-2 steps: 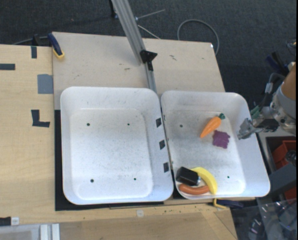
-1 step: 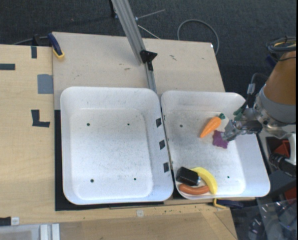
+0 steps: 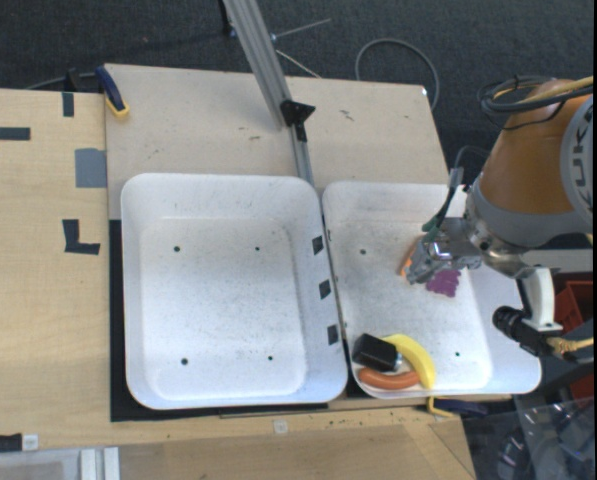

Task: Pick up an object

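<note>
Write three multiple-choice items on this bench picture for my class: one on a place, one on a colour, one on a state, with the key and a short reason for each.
1. Where does the gripper hover?
A. over the left bin
B. over the right bin
C. off the bench

2. What colour is the object right beside the gripper?
A. purple
B. green
C. white

3. How does the banana lie?
A. at the right bin's near edge
B. in the left bin
C. between the fingers

Key: B, it hangs above the right bin; A, it is purple; A, it rests by the black object.

Gripper (image 3: pixel 425 264) low in right bin (image 3: pixel 378 208), beside purple object (image 3: pixel 444 283)
</note>
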`<state>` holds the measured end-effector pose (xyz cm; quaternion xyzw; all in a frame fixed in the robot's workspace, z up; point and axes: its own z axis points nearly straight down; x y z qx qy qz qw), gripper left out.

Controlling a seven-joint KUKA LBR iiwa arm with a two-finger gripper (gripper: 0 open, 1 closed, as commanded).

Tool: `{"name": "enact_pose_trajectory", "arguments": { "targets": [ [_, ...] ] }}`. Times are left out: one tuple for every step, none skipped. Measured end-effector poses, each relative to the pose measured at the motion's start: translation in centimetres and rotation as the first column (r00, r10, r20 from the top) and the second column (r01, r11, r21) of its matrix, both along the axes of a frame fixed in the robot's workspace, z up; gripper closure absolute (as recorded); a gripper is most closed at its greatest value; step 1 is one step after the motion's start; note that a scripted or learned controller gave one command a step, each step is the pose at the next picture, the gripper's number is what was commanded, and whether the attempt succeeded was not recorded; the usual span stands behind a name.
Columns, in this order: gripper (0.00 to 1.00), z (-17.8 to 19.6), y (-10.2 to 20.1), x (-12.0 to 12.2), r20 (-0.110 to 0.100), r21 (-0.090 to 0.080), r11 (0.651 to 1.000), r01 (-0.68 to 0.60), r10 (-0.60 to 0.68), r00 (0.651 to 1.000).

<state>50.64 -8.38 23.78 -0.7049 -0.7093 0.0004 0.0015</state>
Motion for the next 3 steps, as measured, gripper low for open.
{"name": "enact_pose_trajectory", "arguments": {
  "targets": [
    [1.00, -1.2, 5.7, 0.7, -0.001, 0.000, 1.000, 0.000, 0.000, 1.000],
    [1.00, -2.1, 11.0, 0.3, -0.001, 0.000, 1.000, -0.001, 0.001, 1.000],
    [1.00, -2.9, 16.2, 0.5, -0.001, 0.000, 1.000, 0.000, 0.000, 1.000]
  ]
}}
